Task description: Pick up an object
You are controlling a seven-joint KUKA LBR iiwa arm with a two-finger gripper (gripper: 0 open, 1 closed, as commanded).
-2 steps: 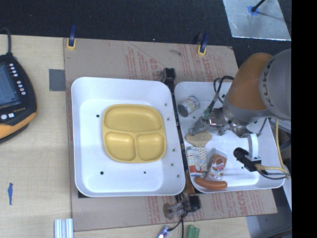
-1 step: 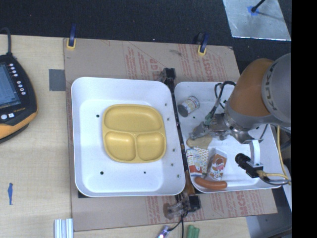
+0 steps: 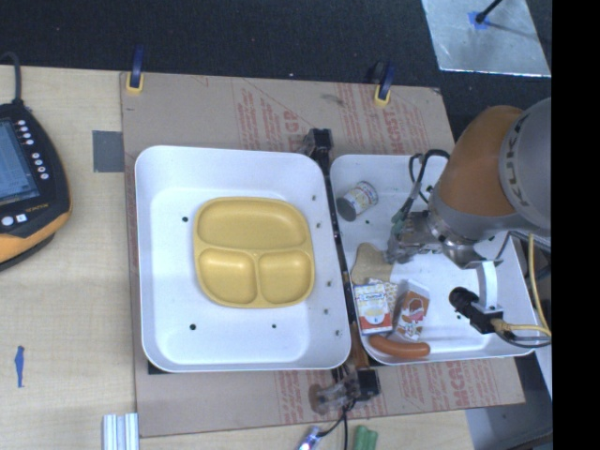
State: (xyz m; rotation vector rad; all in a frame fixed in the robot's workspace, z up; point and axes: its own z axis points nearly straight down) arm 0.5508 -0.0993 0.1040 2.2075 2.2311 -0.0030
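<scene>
Your end effector (image 3: 405,237) hangs low inside the right shallow white bin (image 3: 375,169); you cannot tell its state. Candidates lie close beside it there: a small silver can (image 3: 357,198), two red-and-white cartons (image 3: 374,307), a brown sausage (image 3: 399,348).

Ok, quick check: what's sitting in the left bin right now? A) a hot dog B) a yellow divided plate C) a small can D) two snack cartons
B: the yellow divided plate lies in the left bin, while the small can, hot dog and cartons are in the right bin.
</scene>
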